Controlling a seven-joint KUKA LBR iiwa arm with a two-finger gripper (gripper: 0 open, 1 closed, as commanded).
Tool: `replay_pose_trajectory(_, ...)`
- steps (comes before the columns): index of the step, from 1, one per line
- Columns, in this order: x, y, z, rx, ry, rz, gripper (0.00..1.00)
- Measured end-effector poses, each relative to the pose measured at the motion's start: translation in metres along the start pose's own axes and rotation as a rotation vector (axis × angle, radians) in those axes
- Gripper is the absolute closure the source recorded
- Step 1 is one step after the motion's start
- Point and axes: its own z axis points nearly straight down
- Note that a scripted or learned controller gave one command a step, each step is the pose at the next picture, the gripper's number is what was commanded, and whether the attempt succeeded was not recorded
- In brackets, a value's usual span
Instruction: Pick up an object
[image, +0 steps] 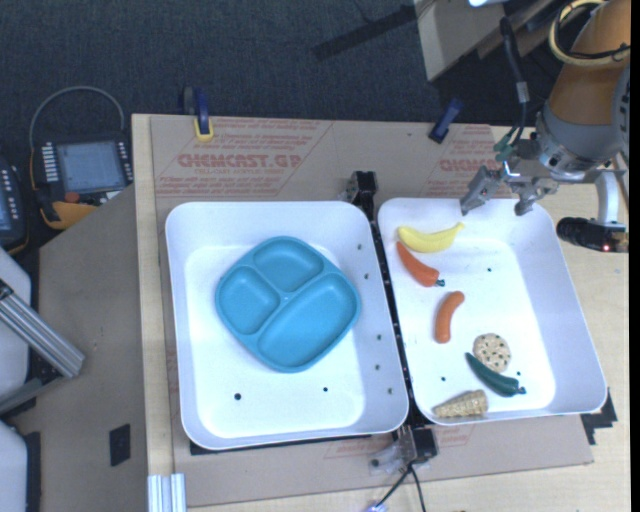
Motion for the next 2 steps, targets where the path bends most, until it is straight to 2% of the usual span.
replay_pose_trajectory(1, 0.0, 0.001, -0.002, -0.005, -0.001, -0.001, 0.0)
replay_pose_trajectory(2, -0.007, 0.005, 0.042, -0.003, -0.001, -0.001, 0.0)
